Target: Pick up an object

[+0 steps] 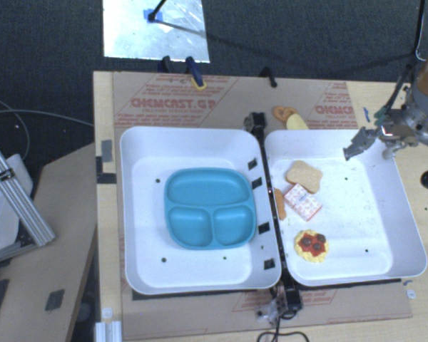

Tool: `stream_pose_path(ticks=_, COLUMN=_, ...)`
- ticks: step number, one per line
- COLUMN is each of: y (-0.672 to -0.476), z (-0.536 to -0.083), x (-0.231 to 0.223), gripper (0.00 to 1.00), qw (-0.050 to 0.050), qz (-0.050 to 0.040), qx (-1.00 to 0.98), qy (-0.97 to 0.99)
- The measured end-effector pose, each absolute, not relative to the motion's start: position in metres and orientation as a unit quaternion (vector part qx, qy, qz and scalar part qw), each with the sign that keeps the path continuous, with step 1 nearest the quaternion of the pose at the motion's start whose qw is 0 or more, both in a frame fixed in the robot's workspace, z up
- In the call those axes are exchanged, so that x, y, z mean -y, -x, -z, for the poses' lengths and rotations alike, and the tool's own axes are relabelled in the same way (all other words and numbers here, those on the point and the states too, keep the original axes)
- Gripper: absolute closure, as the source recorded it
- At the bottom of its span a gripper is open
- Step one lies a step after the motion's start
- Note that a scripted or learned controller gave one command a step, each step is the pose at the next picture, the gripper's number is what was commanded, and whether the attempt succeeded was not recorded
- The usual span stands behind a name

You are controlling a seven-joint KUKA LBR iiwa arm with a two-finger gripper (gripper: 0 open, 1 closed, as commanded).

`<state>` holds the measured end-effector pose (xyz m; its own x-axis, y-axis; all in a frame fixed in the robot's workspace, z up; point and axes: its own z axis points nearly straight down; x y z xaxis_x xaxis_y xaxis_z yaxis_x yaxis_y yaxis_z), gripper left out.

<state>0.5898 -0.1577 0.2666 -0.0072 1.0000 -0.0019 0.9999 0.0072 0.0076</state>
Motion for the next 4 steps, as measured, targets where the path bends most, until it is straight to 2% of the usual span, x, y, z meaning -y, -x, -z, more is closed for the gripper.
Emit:
stream_pose_path(ticks=1, y=-0.595, z=-0.133, x=0.172, gripper=0.00, qw=-0.001, qz=0.0008, qx=-0.707, qy=-0.707)
stream_pose_path(ticks=2, y=-0.618, z=-0.214, x=0.172, gripper=0.00, qw=0.005, qz=-0.0024, qx=-0.709, qy=-0.705)
stream_pose_path(ticks=3, y=-0.493, z=-0.102, x=0.196, gripper=0.00, qw=-0.005, qz=0.0020, qx=-0.706, qy=-0.708)
stream_pose_path(ticks=4, y=-0.569, z=-0.087, x=0.154, gripper=0.00, qw=0.006, qz=-0.0017, qx=-0.710, qy=-0.704)
